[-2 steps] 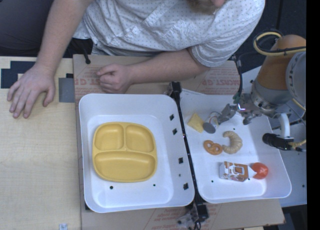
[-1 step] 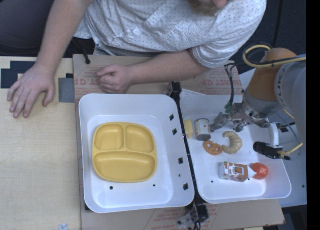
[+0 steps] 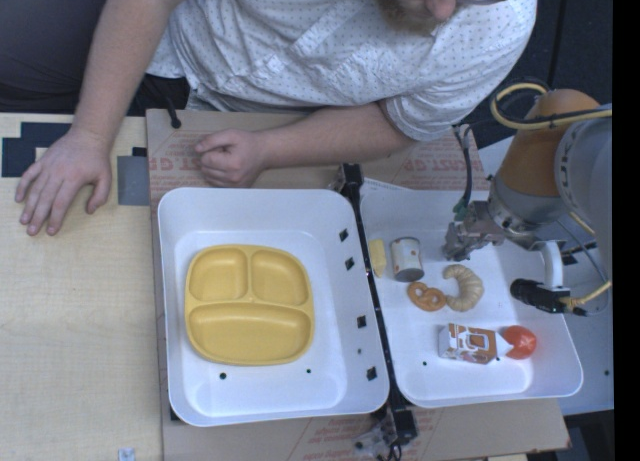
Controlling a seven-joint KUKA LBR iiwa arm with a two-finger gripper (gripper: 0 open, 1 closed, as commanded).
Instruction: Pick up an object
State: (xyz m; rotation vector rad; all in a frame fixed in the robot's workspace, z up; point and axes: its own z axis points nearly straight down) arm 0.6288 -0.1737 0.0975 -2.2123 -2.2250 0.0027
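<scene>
Nothing is lifted yet: the croissant (image 3: 466,286), pretzel (image 3: 427,297), can (image 3: 406,259), carton (image 3: 467,343) and tomato (image 3: 518,342) all lie in the right bin (image 3: 560,384). My pincer (image 3: 462,239) hangs at that bin's upper part, just above the croissant, beside the can; whether it is spread I cannot tell. My arm (image 3: 560,164) leans in from the right.

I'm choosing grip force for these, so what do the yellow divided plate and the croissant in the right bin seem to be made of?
The yellow divided plate looks like moulded plastic: uniform colour, smooth, slightly glossy, with rounded compartment ridges. The croissant is probably a plastic or rubber toy: an even tan surface with moulded segments, though the view is too coarse to tell hard from soft.
</scene>
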